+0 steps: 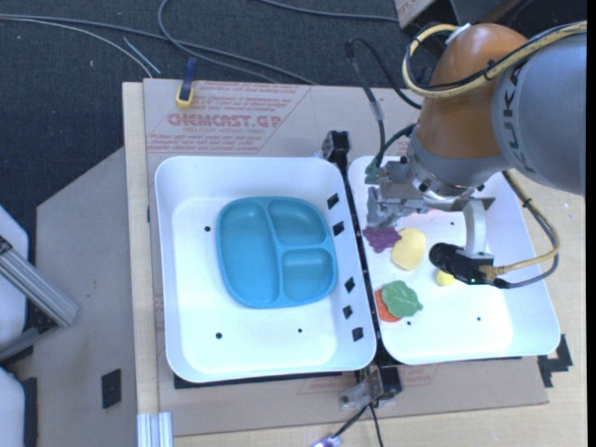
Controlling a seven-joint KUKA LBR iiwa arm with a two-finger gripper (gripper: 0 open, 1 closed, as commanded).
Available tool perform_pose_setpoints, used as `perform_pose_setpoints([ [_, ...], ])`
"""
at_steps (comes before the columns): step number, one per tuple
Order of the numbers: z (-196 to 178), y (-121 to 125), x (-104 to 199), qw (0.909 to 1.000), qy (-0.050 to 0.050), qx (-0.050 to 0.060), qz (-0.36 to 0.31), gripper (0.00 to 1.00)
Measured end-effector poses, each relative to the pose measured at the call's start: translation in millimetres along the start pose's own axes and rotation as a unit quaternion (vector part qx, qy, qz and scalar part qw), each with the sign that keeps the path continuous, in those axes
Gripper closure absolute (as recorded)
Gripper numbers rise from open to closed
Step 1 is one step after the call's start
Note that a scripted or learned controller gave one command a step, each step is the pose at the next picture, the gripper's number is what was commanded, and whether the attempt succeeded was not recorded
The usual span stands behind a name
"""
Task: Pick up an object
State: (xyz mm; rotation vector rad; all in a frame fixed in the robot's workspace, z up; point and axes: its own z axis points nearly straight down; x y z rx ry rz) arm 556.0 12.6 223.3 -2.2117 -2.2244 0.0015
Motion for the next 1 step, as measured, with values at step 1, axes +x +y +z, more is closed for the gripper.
perform_pose_setpoints([
  [1,4.3,-18.6,42.3,1.0000,0.000,0.000,0.001,1.00],
])
